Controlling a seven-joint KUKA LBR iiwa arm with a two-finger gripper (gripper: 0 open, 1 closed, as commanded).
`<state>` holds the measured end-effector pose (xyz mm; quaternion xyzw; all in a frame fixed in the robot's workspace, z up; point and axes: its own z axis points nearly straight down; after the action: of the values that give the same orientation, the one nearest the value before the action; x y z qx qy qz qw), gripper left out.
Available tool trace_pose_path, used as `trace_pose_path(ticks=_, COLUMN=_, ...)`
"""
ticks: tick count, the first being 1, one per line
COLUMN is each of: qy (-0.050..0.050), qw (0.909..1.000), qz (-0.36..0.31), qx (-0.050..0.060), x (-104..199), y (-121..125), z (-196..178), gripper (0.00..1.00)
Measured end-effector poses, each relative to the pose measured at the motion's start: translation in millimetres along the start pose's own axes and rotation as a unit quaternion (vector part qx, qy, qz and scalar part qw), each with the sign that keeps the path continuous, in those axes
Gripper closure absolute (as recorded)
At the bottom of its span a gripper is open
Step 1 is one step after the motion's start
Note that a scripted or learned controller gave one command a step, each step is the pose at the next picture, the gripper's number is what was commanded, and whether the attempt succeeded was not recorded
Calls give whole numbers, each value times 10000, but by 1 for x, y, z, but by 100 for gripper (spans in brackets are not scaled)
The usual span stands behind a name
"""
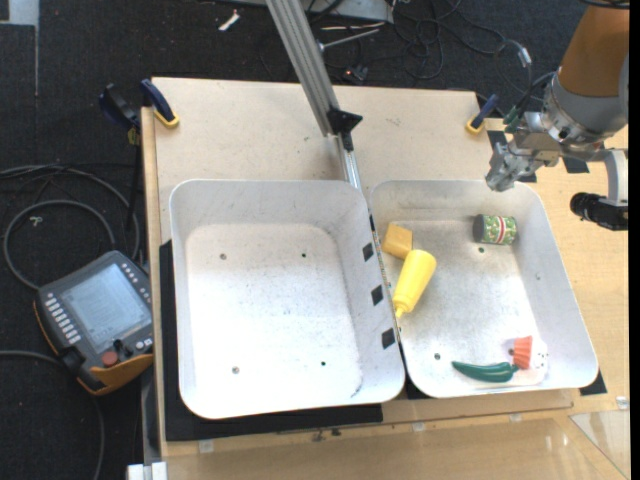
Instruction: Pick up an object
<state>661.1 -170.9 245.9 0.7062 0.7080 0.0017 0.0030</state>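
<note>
Two bins on surface; in right bin we see can, yellow bottle, yellow block, green pepper. Gripper hovers above bin's far rim, near can; grip state we cannot tell.

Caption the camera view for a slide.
Grey arm's gripper hovers above the right white bin holding a yellow mustard bottle and small green can.

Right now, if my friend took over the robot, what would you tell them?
Gripper: above the right bin's far edge, holding nothing I can see.
In the right bin: green can nearest the gripper, yellow block beside the yellow bottle, green pepper and orange piece at the near edge.
Done: nothing picked yet.
Left: go down, grab one, lift.
</note>
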Motion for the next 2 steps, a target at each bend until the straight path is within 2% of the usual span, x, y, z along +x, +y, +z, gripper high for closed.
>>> trace_pose_path(ticks=1, qy=0, qw=10000, qz=-3, qx=1, x=0, y=2, z=-40, gripper=100)
trace_pose_path(ticks=2, qy=18, qw=10000, qz=-23, qx=41, x=52, y=-6, z=-23, gripper=100)
